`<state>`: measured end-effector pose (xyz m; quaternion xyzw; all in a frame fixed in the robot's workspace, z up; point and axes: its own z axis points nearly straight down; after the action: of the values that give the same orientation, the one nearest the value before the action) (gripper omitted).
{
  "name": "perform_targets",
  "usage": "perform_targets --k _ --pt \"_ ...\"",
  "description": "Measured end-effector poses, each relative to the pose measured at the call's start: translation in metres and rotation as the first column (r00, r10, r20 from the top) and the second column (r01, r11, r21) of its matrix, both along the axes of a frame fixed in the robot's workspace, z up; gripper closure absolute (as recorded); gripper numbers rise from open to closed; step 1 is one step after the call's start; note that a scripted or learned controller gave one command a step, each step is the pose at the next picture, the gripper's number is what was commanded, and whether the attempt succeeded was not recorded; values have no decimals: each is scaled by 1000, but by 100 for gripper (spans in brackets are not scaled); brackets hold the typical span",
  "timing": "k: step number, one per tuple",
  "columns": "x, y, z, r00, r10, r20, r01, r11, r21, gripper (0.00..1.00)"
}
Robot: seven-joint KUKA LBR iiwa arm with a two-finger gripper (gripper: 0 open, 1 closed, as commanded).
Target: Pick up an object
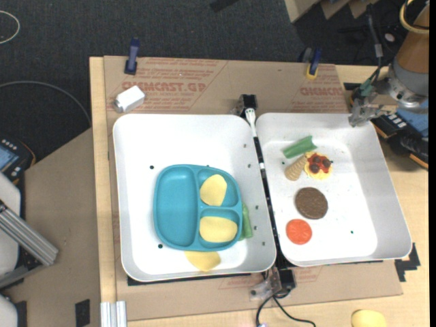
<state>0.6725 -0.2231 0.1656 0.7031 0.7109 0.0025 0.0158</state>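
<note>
The right bin point(364, 189) holds a green strip point(298, 147), a tan cone-shaped piece point(293, 169), a yellow piece with red bits point(317, 164), a brown disc point(310, 202) and an orange-red disc point(298, 231). My gripper point(359, 112) hangs at this bin's far right corner, well apart from all of them. In the left bin point(136, 155) lies a blue divided tray point(178, 206) with two yellow pieces point(213, 189) in its compartments. Another yellow piece point(203, 259) sits at the tray's near edge, and a green sliver point(246, 222) lies along its right side.
Two blue clamps point(131, 56) point(313, 63) grip the cardboard base at the back. A small white block point(129, 99) lies behind the left bin. A black bar point(257, 155) runs between the bins. A yellow object point(366, 317) rests on the bench at the front right.
</note>
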Motion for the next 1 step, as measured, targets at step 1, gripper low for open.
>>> perform_targets --k 1 --pt "-77 -1 -87 999 -14 -39 15 1000 23 100"
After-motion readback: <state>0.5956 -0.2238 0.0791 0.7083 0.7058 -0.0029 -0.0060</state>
